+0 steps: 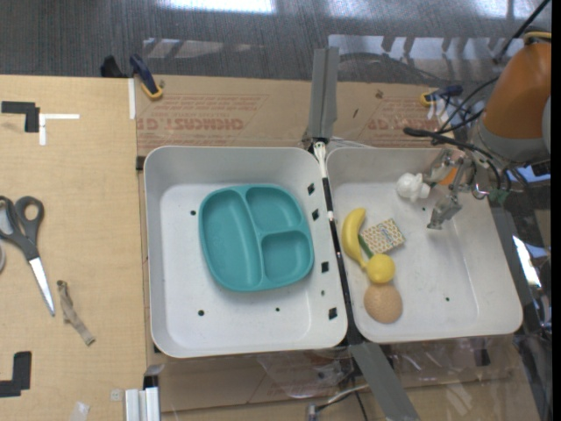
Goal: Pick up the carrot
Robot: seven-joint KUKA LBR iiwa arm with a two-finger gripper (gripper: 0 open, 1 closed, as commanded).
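A: Position of the grey KUKA arm with the orange band (519,95)?

B: Enters from the right edge, upper part of the frame. The orange band bulks large there; cables loop around the wrist.

A: And the two-finger metal gripper (449,191)?

B: Hangs low from the wrist, angled down and toward the left. A bit of orange shows at its base. Whether that is something it holds, I cannot tell.

A: Finger spacing?

B: Unreadable; too small and cluttered.
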